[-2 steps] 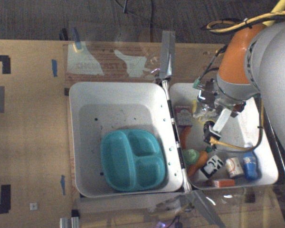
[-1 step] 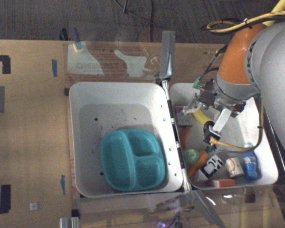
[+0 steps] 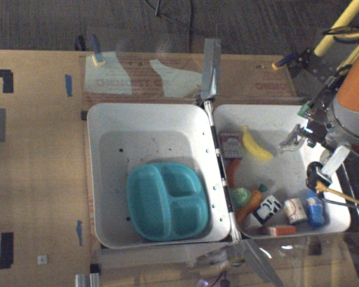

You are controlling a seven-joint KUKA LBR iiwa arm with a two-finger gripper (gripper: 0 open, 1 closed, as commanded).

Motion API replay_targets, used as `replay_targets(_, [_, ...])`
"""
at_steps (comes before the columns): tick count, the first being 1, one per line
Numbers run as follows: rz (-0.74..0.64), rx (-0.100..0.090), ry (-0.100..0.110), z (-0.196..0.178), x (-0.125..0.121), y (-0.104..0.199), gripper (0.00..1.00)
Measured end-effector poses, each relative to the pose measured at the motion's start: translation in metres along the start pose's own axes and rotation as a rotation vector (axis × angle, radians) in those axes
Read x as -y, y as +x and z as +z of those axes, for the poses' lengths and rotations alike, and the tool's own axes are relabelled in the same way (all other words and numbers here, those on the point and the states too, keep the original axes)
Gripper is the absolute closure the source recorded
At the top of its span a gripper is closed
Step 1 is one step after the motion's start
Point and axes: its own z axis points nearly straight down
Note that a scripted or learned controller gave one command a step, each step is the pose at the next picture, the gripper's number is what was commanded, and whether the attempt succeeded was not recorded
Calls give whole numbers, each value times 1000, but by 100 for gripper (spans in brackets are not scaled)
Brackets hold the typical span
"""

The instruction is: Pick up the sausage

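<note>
The grey arm with its orange band comes in over the right rim of the right shallow white plastic bin [image 3: 224, 115], and the metal two-finger gripper [image 3: 295, 137] hangs above the bare floor in that bin's right half; whether it is open or closed cannot be told. The reddish-brown, smooth, tube-shaped sausage [image 3: 233, 172] lies well apart from the gripper, lengthwise just beside the bin's left wall at the divider, with little room on that side and open floor to its right. Near its far end are a small pink-red square packet [image 3: 230, 145] and a curved yellow plastic banana [image 3: 255, 146]. Near its close end sit a round green toy [image 3: 240, 195] and an orange carrot-shaped piece [image 3: 250, 203]. A blue bottle [image 3: 315, 211] crowds the near wall. The left shallow white bin [image 3: 107, 124] holds a glossy teal divided plate [image 3: 167, 201] toward its near edge, the far half bare
</note>
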Motion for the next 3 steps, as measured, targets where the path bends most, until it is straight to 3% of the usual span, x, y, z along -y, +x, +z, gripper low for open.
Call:
replay_targets(1, [56, 0, 3, 81, -23, -70, 0])
replay_targets(2, [379, -10, -26, 135, -30, -67, 0])
replay_targets(3, [658, -11, 0, 161, -74, -31, 0])
